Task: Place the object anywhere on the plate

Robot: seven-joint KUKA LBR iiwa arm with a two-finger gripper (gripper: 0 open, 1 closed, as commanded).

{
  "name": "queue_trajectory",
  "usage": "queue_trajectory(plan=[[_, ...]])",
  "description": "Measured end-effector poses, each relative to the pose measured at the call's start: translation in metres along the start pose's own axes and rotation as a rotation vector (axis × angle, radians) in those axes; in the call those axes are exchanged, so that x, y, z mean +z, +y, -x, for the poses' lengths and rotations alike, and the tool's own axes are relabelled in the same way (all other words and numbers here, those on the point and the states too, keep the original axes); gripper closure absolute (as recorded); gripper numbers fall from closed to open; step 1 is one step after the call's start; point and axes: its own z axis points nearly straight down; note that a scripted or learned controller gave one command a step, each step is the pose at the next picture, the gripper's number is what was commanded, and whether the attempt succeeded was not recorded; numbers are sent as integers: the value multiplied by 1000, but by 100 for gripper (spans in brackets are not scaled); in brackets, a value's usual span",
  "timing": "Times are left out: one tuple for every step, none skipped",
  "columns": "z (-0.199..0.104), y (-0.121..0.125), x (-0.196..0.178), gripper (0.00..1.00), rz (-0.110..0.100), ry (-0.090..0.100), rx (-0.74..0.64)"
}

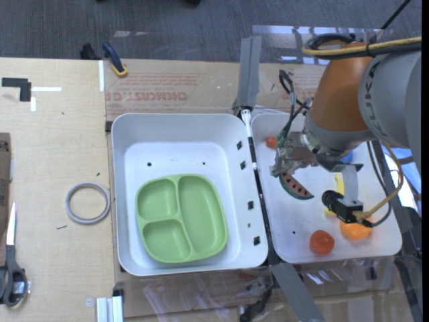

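hand (287, 170) over watermelon slice (295, 186) in right bin (291, 237), green plate (179, 217) in left bin (127, 146)

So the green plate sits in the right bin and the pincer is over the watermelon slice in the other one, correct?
Not quite: the camera view shows the plate in the left bin. The pincer is over the watermelon slice in the right bin.

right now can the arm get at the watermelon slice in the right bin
Probably yes. The tool hangs right above the watermelon slice in the right bin, with nothing lying over it. The red tomato and orange fruit lie apart from it, nearer the bin's front.
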Motion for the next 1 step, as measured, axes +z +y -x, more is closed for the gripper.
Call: queue_trajectory(plan=[[0, -58, 0, 100, -2, 0, 1]])
